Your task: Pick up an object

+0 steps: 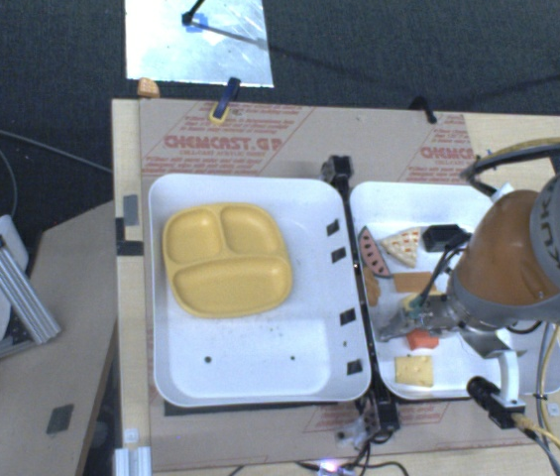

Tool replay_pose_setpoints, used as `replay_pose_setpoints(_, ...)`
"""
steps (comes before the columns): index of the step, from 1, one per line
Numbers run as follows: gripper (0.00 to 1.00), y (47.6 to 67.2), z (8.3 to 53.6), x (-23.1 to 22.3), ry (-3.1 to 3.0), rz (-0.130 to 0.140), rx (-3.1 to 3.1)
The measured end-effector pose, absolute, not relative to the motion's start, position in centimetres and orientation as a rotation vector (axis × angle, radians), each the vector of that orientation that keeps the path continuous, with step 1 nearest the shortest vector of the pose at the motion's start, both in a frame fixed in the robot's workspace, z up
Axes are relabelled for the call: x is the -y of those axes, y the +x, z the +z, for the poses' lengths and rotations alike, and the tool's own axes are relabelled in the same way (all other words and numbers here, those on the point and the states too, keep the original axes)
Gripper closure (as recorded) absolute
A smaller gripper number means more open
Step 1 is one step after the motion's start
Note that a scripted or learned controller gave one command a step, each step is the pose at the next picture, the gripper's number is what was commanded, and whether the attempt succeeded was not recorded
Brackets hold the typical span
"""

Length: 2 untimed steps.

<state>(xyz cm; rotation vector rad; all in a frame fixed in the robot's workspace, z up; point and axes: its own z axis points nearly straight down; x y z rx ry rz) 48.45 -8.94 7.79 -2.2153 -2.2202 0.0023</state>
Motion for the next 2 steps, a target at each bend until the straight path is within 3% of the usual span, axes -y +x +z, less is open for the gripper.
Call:
replay_pose_setpoints(1, 1.00, 48.8, 9.5, 9.2, -2.223, -0.004, 2.224)
replay_pose_setpoints(2, 1.00, 51.0, 19.0, 1.8, -2.212, -0.015, 2.240)
